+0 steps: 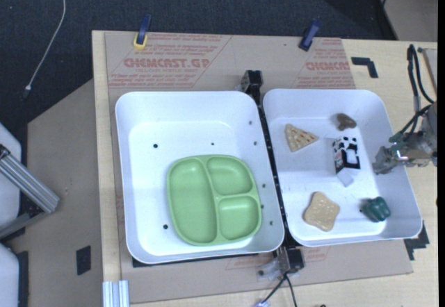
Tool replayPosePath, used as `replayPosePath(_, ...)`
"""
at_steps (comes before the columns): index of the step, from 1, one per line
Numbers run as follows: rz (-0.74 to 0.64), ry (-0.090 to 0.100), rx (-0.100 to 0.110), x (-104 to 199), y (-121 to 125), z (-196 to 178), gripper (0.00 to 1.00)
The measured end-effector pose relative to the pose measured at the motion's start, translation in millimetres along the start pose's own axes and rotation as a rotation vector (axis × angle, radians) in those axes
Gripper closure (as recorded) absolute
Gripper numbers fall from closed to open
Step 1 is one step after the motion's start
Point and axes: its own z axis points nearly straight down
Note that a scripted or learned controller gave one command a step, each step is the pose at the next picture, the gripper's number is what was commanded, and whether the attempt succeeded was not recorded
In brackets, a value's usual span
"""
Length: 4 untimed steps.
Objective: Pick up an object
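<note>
The right bin holds several small objects. A tan triangular piece lies near its left wall, and a brown lump sits toward the back. A black-and-white block lies in the middle. A round tan biscuit-like piece rests near the front, with a teal object at the front right. My gripper reaches in over the right rim, just right of the black-and-white block and above the teal object. Nothing shows in its grasp.
The left bin holds a green divided plate. A black clamp sits between the bins at the back. Blue clips hold the cardboard bench top. Cables hang at the right edge.
</note>
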Motion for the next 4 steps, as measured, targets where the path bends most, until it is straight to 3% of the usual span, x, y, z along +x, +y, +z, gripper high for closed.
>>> replayPosePath(1, -0.001, -0.001, -0.002, 1.5, 11.9, -55.6, 1.00)
replayPosePath(4, -0.004, 0.006, 0.009, 144.1, 19.4, -21.1, 1.00)
